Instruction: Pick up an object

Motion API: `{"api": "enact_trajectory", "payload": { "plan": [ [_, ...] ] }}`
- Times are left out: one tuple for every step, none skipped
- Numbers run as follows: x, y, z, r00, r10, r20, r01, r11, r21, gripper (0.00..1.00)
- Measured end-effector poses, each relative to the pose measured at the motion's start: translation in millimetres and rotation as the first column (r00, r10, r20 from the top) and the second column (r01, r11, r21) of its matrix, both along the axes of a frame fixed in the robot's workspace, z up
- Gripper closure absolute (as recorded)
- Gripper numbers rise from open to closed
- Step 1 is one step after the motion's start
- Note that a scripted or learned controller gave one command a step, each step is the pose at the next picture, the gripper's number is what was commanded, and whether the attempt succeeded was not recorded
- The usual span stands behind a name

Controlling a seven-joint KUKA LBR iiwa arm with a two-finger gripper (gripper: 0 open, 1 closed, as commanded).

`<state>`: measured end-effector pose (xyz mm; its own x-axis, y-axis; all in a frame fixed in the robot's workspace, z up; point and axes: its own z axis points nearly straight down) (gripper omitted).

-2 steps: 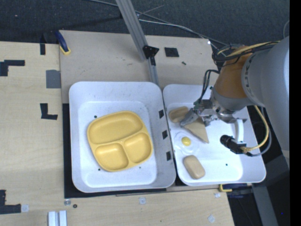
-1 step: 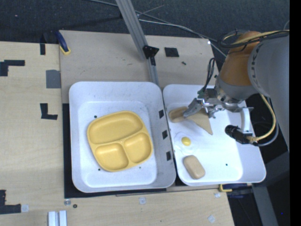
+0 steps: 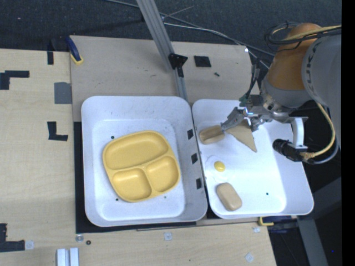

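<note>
Pale wood tabletop (image 3: 33,165) stretches under both bins, and you'll see the two white trays sit edge to edge so that the arm reaching in from the right can cover either one. Your left bin (image 3: 94,115) carries just a yellow divided plate (image 3: 141,165), lying flat and tilted a little in the middle; it's broad and shallow, so I'd judge it a poor first target for a two-finger grip. Your right bin (image 3: 277,198) holds the smaller candidates: a tan oblong piece (image 3: 211,134) near the bin's upper left, a tan wedge-shaped piece (image 3: 247,138) just beside it, a small yellow round item (image 3: 219,166) below them, and a tan bread-like block (image 3: 228,196) towards the near edge, well apart from the rest. The gripper (image 3: 243,121) hangs low over the upper part of that bin, right above the oblong piece and the wedge, which suggests the program has chosen one of those two. You can make out the fingers spread to either side with nothing visibly between them, so treat nothing as grasped yet. Because the two tan pieces lie so near each other, a descent here could nudge one while closing on the other; watch which one ends up between the fingers.
</note>
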<state>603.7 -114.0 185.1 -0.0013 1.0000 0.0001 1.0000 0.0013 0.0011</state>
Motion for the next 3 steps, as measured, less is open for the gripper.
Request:
{"api": "enact_trajectory", "payload": {
  "plan": [
    [5, 9, 48, 1.0, 0.001, 0.001, -0.001, 1.0, 0.0, 1.0],
    [14, 58, 54, 1.0, 0.004, -0.002, -0.004, 1.0, 0.001, 1.0],
    [14, 107, 42, 1.0, 0.001, -0.003, -0.001, 1.0, -0.001, 1.0]
  ]
}}
